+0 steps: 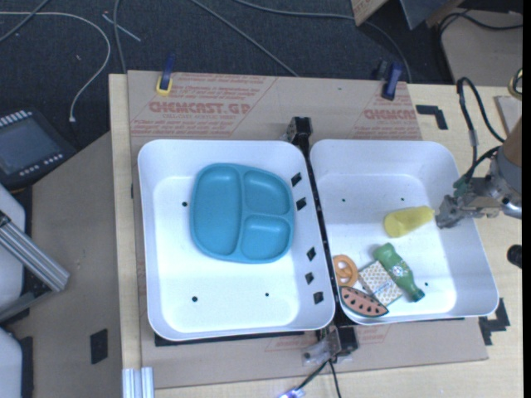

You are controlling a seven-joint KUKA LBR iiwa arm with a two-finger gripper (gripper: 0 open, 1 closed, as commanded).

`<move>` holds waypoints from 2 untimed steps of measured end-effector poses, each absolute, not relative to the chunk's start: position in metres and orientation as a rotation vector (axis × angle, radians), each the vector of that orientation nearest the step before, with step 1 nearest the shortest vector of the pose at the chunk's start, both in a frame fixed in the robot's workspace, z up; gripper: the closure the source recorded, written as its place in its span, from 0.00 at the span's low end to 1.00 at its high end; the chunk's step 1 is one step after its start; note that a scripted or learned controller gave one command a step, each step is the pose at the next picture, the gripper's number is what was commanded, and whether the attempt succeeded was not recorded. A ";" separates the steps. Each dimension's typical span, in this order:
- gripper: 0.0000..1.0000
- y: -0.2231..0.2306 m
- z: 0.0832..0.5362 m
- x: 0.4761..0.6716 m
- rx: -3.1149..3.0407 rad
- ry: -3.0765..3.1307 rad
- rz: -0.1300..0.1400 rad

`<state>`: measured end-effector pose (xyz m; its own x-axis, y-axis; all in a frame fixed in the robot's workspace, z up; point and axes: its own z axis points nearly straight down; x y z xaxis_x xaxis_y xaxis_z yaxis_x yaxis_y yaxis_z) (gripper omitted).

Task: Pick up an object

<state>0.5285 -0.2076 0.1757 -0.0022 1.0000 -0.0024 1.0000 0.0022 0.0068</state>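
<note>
In the right bin lie a yellow cylinder-shaped object, a green bottle, an orange pretzel-like ring, a checkered flat piece and a watermelon slice near the front rim. My gripper hangs at the right bin's right side, just right of the yellow object. Nothing shows between its fingers.
The left bin bears a blue divided plate. Black clips run along the rim between the two bins. Cables trail over the dark floor at the back, and cardboard lies under the bins.
</note>
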 end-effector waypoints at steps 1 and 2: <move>1.00 -0.207 0.223 0.538 2.215 2.219 0.005; 1.00 -0.207 0.243 0.539 2.217 2.221 0.003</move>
